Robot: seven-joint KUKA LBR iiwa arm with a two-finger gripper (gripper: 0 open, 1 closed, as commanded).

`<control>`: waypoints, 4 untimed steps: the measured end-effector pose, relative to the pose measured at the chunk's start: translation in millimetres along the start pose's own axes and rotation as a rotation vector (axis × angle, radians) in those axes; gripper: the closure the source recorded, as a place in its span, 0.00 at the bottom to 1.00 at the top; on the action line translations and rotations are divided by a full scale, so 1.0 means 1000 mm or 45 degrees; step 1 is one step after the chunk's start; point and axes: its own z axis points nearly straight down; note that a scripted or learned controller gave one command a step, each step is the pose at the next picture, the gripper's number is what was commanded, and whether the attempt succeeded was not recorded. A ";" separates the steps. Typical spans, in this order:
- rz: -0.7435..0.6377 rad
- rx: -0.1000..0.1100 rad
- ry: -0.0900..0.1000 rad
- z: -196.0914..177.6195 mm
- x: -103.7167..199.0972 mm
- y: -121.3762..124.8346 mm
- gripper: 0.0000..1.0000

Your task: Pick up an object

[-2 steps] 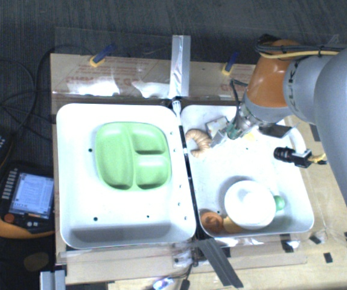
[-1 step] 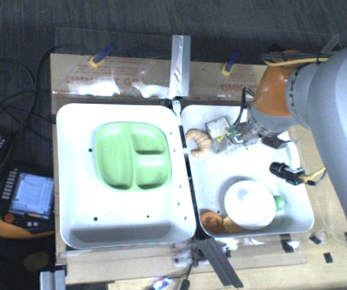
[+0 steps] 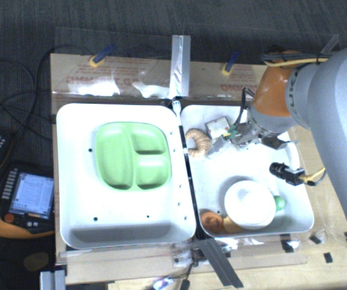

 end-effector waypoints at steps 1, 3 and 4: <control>-0.149 0.032 0.009 0.004 -0.037 0.039 0.00; -0.397 0.014 0.007 -0.018 -0.104 0.026 0.00; -0.842 0.002 -0.001 -0.033 -0.086 0.034 0.00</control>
